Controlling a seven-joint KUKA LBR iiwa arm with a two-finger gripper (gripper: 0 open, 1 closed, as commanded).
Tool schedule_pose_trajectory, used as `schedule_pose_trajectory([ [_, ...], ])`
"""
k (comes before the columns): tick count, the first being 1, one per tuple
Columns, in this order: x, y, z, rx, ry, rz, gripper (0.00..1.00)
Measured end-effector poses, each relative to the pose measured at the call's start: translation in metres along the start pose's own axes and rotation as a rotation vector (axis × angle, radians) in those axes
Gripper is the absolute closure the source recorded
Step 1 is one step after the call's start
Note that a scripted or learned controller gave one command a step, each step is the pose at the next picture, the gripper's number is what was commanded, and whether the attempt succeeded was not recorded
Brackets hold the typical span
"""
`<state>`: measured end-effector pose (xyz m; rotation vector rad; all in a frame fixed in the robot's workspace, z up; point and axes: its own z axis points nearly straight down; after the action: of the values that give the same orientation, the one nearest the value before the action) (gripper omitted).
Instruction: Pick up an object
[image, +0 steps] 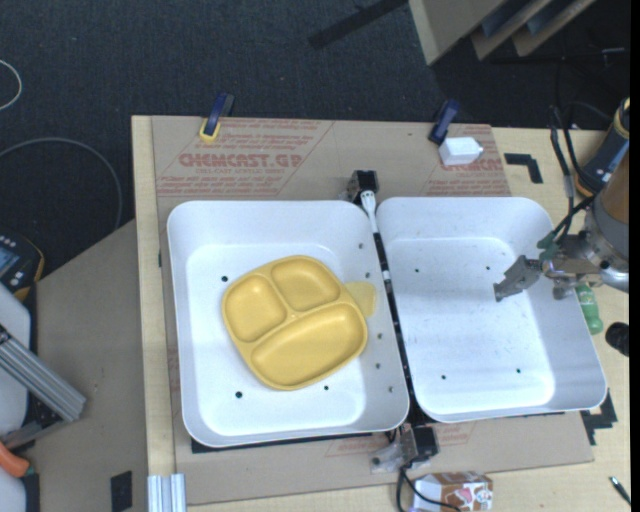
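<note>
A cardboard-covered surface (300, 150) is seen from above, printed with reddish lettering along the far side. Two shallow white bins are set on it side by side, the left bin (190, 300) and right bin (560, 360) pretty much touching in the middle. Two clamps, one with a yellow tip (214, 118) and a dark blue one (444, 120), are stuck on the far edge, with a small white block (460, 151) just beside the blue one.

A yellow divided plate (295, 322) lies in a white bin (190, 300), black-dotted like the white bin (480, 310) beside it. The tabletop (300, 155) is tan with red lettering.
</note>
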<state>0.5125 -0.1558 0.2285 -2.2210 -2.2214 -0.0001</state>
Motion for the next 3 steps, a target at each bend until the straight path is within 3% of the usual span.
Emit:
schedule_pose_trajectory([
  [1, 0.045, -0.032, -0.140, -0.018, -0.002, -0.005, 0.00],
  [2, 0.032, -0.033, -0.293, -0.018, -0.005, 0.000, 0.00],
  [3, 0.034, -0.032, -0.296, -0.008, -0.004, -0.001, 1.00],
])
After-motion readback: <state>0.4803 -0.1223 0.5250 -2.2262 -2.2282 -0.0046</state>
